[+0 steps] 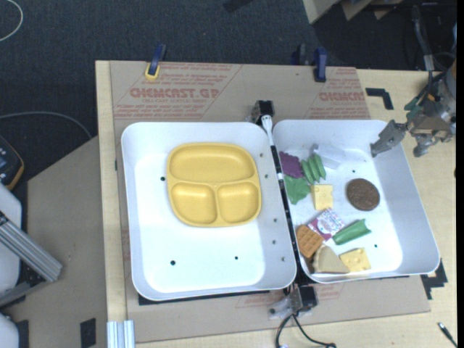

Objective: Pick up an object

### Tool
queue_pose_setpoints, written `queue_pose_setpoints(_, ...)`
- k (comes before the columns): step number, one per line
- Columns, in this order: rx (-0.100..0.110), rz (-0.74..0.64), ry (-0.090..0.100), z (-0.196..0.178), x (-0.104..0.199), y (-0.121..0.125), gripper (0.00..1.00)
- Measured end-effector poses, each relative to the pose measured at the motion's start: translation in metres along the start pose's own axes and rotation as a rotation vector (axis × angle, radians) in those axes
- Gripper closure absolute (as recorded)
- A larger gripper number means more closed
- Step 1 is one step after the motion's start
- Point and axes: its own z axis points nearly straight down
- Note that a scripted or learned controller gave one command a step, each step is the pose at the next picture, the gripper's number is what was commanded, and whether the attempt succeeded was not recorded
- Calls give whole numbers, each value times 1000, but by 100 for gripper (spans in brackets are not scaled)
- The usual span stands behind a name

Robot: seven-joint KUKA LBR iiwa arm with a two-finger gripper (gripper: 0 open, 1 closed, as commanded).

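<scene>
Small toy foods lie clustered in the right bin: a brown round cookie, green pea pods, a yellow cheese square. The gripper hovers over that bin's far right corner, fingers spread apart and holding nothing, well apart from the cookie. The arm enters from the right edge.

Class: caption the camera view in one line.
Gripper open above right bin of toy food; yellow divided plate in left bin.

Divided plate in left bin; food pieces in right bin
</scene>
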Motion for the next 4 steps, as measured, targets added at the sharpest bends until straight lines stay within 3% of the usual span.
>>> queue_pose_setpoints(1, -13, -3, -3, -7, 1, 2, 0)
queue_pose_setpoints(4, -5, -2, -1, 171, 9, -3, 0)
